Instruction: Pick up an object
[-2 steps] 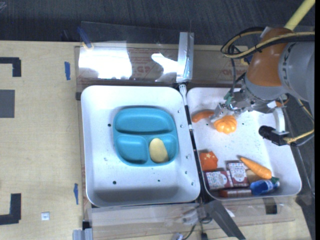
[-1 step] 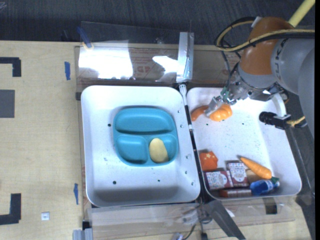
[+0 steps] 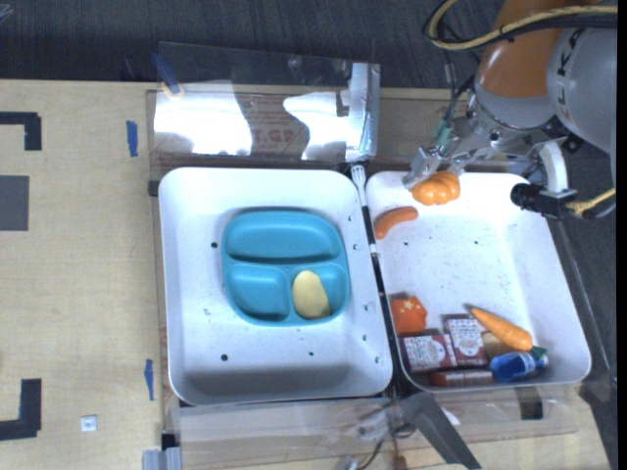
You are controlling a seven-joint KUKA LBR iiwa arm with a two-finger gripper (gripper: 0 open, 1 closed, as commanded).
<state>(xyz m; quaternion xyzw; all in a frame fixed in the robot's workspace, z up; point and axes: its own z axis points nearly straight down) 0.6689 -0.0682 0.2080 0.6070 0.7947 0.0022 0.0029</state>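
Orange and rounded, a small pumpkin-shaped toy (image 3: 437, 189) sits at the upper edge of the right-hand shallow white bin (image 3: 509, 262), directly under the metal gripper (image 3: 438, 162) that reaches in from the upper right of the frame. The toy looks pinched between the gripper's thin fingers, so I judge the pincer closed on it, though the contact is small and partly hidden.

The hold seems to be at the very top of a smooth, rounded body, so the toy could slip out as it rises and drop back into the bin. It also hangs close to the bin's upper rim, so a sideways move could knock it against that wall. Just below and left lies an orange sausage-shaped piece (image 3: 394, 220), near enough to be struck if the pumpkin falls.

Counted: two white bins, side by side. In the left-hand bin (image 3: 186, 292), one blue divided plastic tray (image 3: 284, 243) holding one pale yellow egg-shaped object (image 3: 311, 294). In the right bin: one pumpkin toy, one sausage piece, one red tomato-like toy (image 3: 409, 314), one orange carrot toy (image 3: 502, 329), two small red-and-white packets (image 3: 443, 345), one blue bottle-like object (image 3: 516, 364), and one thin dark red stick (image 3: 462, 379) along the lower wall.
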